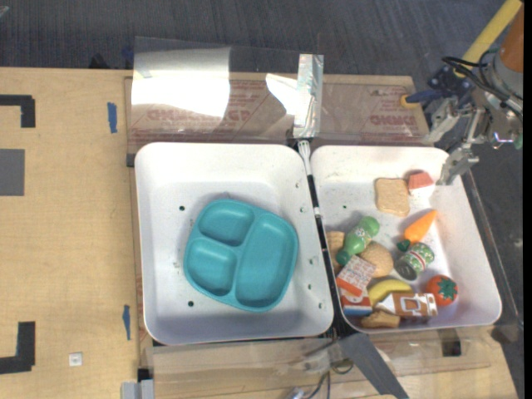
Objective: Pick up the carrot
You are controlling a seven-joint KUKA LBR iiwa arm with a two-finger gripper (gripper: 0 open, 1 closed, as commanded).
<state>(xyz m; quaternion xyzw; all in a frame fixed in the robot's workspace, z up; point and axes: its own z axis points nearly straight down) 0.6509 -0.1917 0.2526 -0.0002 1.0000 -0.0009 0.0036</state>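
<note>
The carrot (421, 224) is orange with a small green top. It lies tilted in the right bin (482, 306), near that bin's right wall, among other toy foods. My gripper (449, 146) hovers over the bin's far right corner, above and to the right of the carrot and apart from it. Its fingers (454, 167) stand open with nothing between them.
Around the carrot lie a toast slice (391, 195), a pink block (420, 179), a green pepper (360, 235), a round can (414, 262), a banana (389, 289) and a red tomato (442, 290). The left bin (158, 189) holds a teal divided plate (241, 254).
</note>
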